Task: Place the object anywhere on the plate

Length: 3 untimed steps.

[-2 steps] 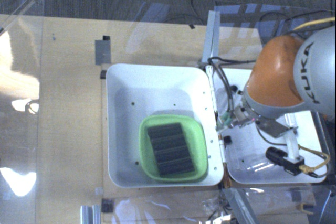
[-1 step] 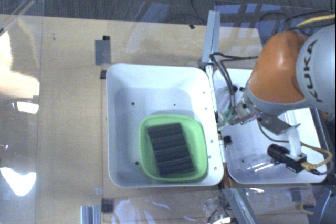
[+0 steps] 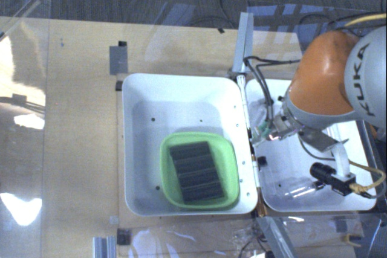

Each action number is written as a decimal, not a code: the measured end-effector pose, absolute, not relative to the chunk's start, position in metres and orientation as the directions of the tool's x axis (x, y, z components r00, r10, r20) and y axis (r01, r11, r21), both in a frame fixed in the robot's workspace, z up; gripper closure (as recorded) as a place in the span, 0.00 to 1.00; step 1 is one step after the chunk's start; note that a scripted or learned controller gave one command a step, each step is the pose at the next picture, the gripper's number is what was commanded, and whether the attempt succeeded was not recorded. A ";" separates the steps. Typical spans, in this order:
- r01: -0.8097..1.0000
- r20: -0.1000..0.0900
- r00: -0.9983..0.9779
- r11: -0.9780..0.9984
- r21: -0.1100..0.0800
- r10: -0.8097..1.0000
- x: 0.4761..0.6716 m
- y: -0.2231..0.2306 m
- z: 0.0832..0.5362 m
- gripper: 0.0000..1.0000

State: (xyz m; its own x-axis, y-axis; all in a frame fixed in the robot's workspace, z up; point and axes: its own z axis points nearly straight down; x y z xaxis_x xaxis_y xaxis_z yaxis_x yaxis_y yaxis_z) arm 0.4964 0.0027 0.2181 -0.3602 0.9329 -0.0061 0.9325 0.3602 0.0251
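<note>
A light green square plate (image 3: 225,154) lies in the front half of the left white bin (image 3: 145,112). A dark grey ribbed block (image 3: 196,171) rests flat on the plate, its long side running slightly diagonally. My gripper (image 3: 270,128) hangs under the orange wrist band over the left edge of the right bin (image 3: 284,190), just right of the wall between the bins. It stands apart from the plate and the block. The arm's bulk covers most of what is below the gripper, apart from a small greenish glint beside it.
The grey and orange arm (image 3: 332,78) covers the back of the right bin. A black cable fitting (image 3: 329,177) sticks out over that bin's front. A grey metal post (image 3: 243,45) rises behind the bins' shared wall. Wooden bench lies to the left.
</note>
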 end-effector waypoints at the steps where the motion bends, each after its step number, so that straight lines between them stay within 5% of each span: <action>1: 0.932 -0.007 -0.361 0.362 0.030 0.932 0.498 0.003 0.229 1.00; 2: 0.863 -0.002 -0.504 0.504 0.005 0.864 0.488 0.030 0.184 1.00; 3: 0.864 -0.001 -0.504 0.504 0.005 0.864 0.488 0.030 0.185 0.00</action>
